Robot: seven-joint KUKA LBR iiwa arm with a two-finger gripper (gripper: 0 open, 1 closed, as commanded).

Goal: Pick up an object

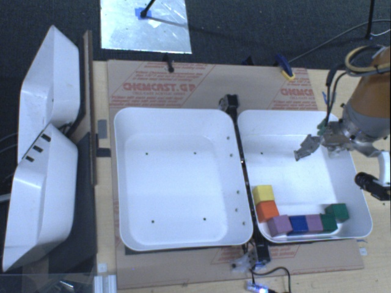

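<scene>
"CHEMCAST GP" printed on brown sheet (160, 84) under bins; gripper (307, 147) over right bin (287, 133), finger state can't tell.

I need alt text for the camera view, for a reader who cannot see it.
A grey robot arm's claw hangs over the right white bin, above coloured blocks clustered along its near edge. The left white bin sits beside it.

The grey arm (365, 112) enters from the right, its orange band above the wrist at the frame edge. Its 2-finger gripper (307, 148) points left and slightly down, hanging with nothing visible between the fingers.
</scene>
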